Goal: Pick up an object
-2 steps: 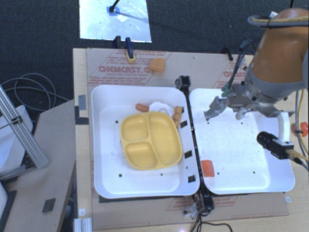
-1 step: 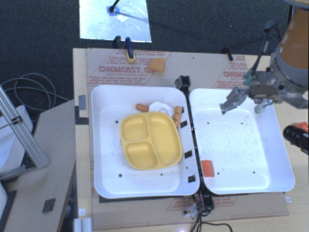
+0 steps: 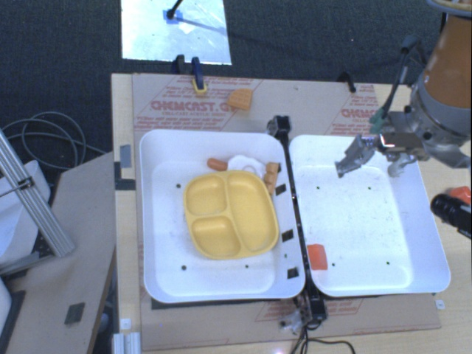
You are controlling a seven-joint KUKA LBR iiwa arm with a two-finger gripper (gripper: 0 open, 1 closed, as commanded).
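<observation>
Orange block (image 3: 316, 256) lay flat in the right bin (image 3: 431, 271), hard against its near left corner and well apart from the claw (image 3: 375, 155), so it looked the likeliest thing to be picked there. Beside it, the left bin (image 3: 158, 271) carried a yellow divided tray (image 3: 229, 214), resting flat near the middle with its three compartments bare. Past the tray's far rim sat a small orange sausage-shaped piece (image 3: 217, 164), a white piece (image 3: 247, 166) and a tan piece (image 3: 271, 174). Farther on, the claw hung over the right bin's far edge, fingers spread and grasping nothing. A tan block (image 3: 240, 99) sat on the surface (image 3: 310, 105) beyond the bins.
</observation>
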